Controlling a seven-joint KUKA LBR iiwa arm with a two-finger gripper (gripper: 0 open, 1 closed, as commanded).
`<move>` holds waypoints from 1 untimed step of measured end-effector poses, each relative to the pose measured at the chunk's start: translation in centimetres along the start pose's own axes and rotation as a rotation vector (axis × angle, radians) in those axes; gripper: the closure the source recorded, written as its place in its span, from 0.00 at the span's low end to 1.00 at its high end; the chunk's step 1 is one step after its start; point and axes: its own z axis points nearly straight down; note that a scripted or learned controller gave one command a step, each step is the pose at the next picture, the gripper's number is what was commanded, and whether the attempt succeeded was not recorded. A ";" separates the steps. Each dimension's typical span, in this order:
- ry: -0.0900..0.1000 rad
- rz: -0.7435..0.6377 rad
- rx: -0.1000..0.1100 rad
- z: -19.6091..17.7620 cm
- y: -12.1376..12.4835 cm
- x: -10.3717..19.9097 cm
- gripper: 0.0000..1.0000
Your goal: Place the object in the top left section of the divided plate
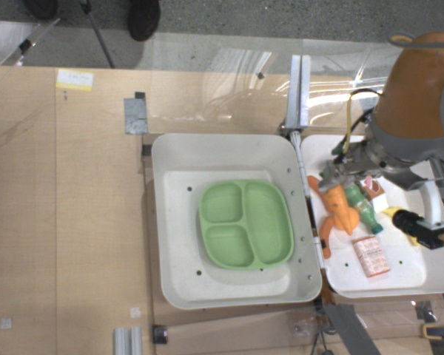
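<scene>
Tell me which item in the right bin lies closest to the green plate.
The orange toy, along the side facing the green plate. The green bottle lies just right of it; the pink box sits farther right, towards the front.

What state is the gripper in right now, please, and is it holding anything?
Gripper: cannot be told from this view. It hangs over the orange toy in the right bin.

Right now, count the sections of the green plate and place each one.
3. The green plate in the left bin has a small top-left section, a small bottom-left section and a long right section. None looks hidden.
</scene>
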 end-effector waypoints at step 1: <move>0.002 -0.123 0.004 4.0 -3.3 10.1 1.00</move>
